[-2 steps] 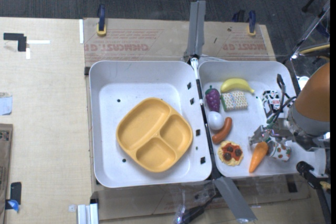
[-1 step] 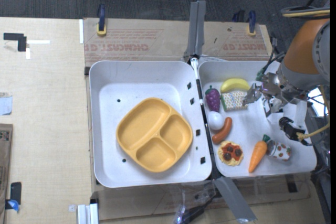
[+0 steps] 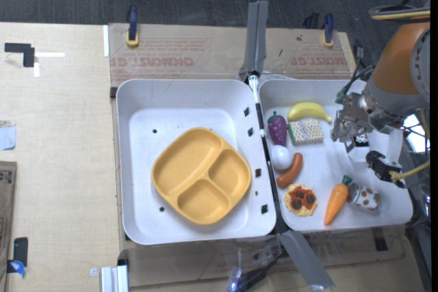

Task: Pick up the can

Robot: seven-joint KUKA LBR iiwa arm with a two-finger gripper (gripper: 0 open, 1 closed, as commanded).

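The can (image 3: 365, 197) is small and white with red spots and a green end. It lies on its side near the front right corner of the right bin (image 3: 321, 219), just right of a carrot (image 3: 335, 202). My gripper (image 3: 348, 129) hangs over the back right part of that bin, well behind the can and apart from it. Nothing shows between its fingers.
The right bin also holds a banana (image 3: 309, 110), a pale speckled block (image 3: 306, 131), purple grapes (image 3: 276, 128), a white egg (image 3: 281, 156), a sausage (image 3: 289, 169) and a small pizza (image 3: 300, 200). A yellow divided plate (image 3: 200, 175) lies in the left bin (image 3: 137, 147).
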